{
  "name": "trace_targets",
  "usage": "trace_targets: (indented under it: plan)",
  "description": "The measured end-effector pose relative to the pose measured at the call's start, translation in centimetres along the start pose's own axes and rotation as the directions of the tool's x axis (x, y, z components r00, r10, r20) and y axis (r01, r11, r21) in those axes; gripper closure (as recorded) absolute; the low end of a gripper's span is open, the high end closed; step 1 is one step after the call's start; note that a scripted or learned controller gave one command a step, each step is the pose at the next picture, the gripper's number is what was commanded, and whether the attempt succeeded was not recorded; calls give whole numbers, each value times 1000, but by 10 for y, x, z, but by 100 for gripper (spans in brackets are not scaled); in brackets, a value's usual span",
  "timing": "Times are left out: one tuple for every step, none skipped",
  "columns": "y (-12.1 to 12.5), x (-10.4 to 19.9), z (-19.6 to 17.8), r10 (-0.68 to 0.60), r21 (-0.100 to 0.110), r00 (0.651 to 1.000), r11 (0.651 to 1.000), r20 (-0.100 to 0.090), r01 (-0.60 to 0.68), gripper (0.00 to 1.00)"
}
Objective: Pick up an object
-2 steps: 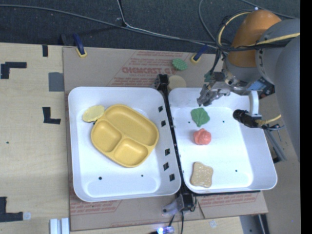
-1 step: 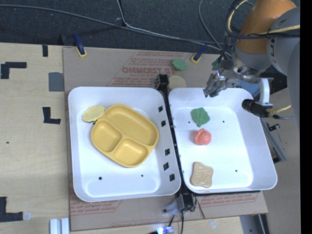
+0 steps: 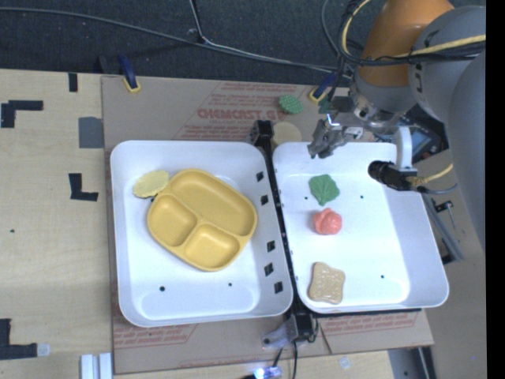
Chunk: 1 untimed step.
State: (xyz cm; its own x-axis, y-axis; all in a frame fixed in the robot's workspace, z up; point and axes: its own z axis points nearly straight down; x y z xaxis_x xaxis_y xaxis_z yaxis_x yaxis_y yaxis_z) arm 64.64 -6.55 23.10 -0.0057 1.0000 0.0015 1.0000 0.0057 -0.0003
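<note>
The right bin (image 3: 394, 235) holds three small items: a green leaf-shaped piece (image 3: 323, 188), a pink-red round piece (image 3: 327, 222) just below it, and a tan toast-like slice (image 3: 326, 283) near the front edge. My gripper (image 3: 323, 144) hangs over the bin's back left corner, a little behind the green piece, with nothing visible between its fingers. The grey arm with its orange band (image 3: 402, 22) reaches in from the upper right.
The left bin (image 3: 134, 275) carries a yellow divided tray (image 3: 202, 218) and a pale yellow chip-like piece (image 3: 150, 183). Behind the bins, a green piece (image 3: 289, 103) and a pale round piece (image 3: 286, 132) lie on the cardboard. Cables run across the back.
</note>
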Motion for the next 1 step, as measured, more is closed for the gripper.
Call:
trace_targets:
  plan:
    - [-9, 52, 12, 1, 3, 1000, 1000, 1, -1, 100]
